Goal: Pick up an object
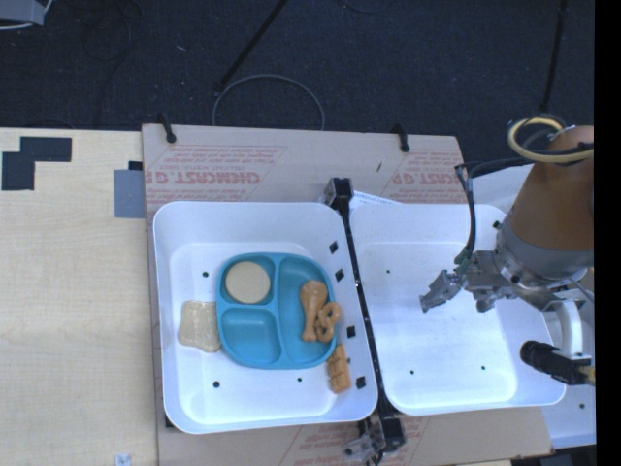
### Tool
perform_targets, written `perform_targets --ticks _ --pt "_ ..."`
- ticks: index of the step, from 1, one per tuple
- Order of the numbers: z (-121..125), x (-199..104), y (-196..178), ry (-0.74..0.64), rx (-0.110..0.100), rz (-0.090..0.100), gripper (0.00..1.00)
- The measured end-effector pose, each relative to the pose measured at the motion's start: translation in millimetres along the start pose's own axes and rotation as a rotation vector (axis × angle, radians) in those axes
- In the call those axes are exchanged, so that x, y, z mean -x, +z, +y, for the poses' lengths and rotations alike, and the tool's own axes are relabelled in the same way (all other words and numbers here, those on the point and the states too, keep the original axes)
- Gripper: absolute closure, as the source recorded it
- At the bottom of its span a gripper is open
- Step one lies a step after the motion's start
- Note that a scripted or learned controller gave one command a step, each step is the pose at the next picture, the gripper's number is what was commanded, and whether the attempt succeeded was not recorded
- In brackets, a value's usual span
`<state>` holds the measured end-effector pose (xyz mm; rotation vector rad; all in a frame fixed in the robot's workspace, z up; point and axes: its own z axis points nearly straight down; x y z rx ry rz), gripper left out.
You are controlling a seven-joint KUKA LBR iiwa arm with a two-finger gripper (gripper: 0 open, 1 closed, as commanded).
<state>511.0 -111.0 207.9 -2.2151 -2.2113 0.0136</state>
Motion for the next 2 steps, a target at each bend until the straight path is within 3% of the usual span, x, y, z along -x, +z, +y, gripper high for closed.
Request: perform_targets --ticks 1,2 --pt "3 0 -6 -0.002 0.012 -0.002 0.00" --pt "9 -8 52 -0.002 0.006 0.000 0.00"
